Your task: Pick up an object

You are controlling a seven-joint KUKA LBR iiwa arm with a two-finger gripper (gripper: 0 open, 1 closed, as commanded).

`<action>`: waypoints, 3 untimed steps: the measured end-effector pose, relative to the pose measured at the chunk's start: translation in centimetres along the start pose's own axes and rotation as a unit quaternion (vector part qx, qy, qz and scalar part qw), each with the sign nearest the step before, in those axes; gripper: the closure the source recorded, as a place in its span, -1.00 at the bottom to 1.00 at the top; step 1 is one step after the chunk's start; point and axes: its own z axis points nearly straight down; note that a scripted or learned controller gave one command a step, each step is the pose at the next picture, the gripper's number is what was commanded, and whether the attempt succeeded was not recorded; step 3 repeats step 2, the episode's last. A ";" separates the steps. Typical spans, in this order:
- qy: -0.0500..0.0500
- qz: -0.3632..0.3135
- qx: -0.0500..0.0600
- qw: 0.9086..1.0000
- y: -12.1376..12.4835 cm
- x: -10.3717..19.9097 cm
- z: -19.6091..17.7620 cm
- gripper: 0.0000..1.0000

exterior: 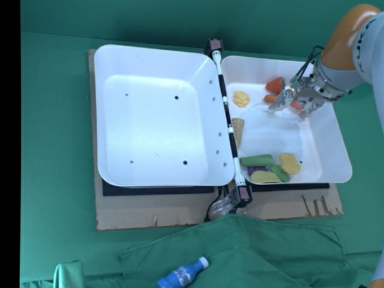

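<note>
Currently, status:
gripper (pixel 290 101): low in the right bin (pixel 336 155), at its far side; cannot tell how it is set or whether it has anything
target: orange-red pieces (pixel 275 85), touching or just beside the gripper, exact contact unclear
handling: looks like small toy food, probably light, stiff, a bit slick
grip point: across the narrow middle
others: yellow piece (pixel 241 98) left of gripper; green pieces (pixel 257 160) at the bin's near side
left bin (pixel 120 59): beside the right bin

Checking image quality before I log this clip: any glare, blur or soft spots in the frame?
Camera view: bright glare washes out the floor of the left bin and part of the right bin; the gripper is slightly blurred and hard to read against orange pieces; the blue bottle at the bottom is soft.
</note>
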 end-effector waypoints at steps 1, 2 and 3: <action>-0.001 0.000 -0.005 1.000 0.8 -0.1 -11.1 -1.00; -0.001 0.002 -0.003 1.000 0.7 -0.2 -11.7 1.00; -0.001 0.002 -0.003 1.000 0.7 -0.2 -11.7 1.00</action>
